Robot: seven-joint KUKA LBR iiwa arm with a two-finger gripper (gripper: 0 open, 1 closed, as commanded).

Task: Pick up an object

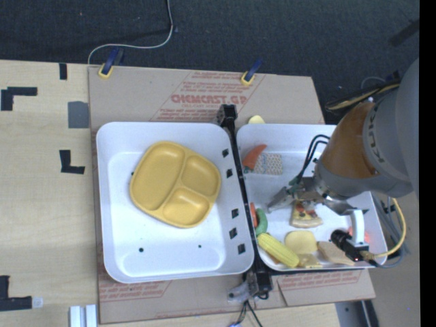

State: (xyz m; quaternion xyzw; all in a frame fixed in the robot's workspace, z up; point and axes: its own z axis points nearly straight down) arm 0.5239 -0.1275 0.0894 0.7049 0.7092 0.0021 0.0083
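- The gripper (pixel 298 195) sits low in the right bin (pixel 286 136), under the grey arm (pixel 381 148) with its orange band; metal linkage splays out to the view's left, and I cannot tell whether it is released or clenched, nor whether anything is caught in it.
- Just below it lies a toy pizza slice (pixel 306 216), pale with red spots, touching or nearly touching the tool. This looks like the likeliest target, though that is a judgement from closeness alone.
- Farther down the same bin are a pale round piece (pixel 300 239), a yellow corn cob (pixel 277 249) and a tan piece (pixel 330 252), crowded against the near wall.
- Toward the divider lies a red and green item (pixel 257 218); near the bin's far end are an orange-red piece (pixel 253 157) and a grey mesh-like piece (pixel 272 163).
- The left bin (pixel 109 182) holds a yellow divided plate (pixel 176 183), well apart from the tool.
- Step in hand, as I judge it: the reach down over the pizza slice, before any lift.
- The next move calls for a firm close on the flat slice, then a straight rise; a thin, low piece may slip, and the neighbours below could be nudged.
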